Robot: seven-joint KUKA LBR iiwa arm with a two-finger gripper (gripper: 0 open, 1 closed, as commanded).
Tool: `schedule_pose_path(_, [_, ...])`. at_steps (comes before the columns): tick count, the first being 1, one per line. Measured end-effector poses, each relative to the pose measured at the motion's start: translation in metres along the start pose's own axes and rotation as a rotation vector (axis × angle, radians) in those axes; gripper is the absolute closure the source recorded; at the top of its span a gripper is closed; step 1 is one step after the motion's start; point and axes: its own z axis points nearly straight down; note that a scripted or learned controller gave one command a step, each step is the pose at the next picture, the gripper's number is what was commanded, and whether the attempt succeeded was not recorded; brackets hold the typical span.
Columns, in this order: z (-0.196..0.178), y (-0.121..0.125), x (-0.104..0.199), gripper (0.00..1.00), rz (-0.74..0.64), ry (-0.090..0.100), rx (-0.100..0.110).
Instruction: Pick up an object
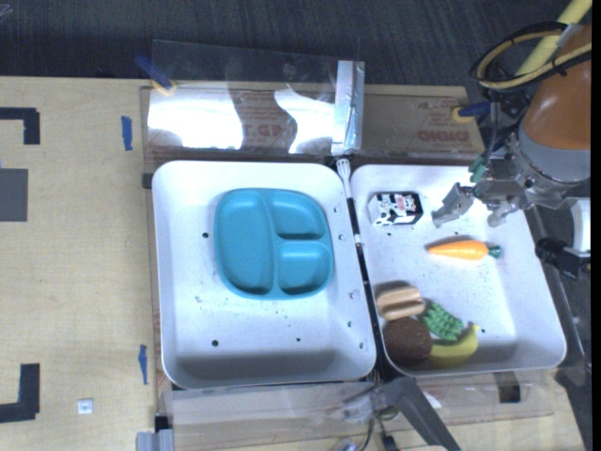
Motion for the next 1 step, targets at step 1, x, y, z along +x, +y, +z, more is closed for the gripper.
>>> schedule_pose_path(1, [0.1341,0.0403,-0.0522,0.00,-0.010,0.001,0.011])
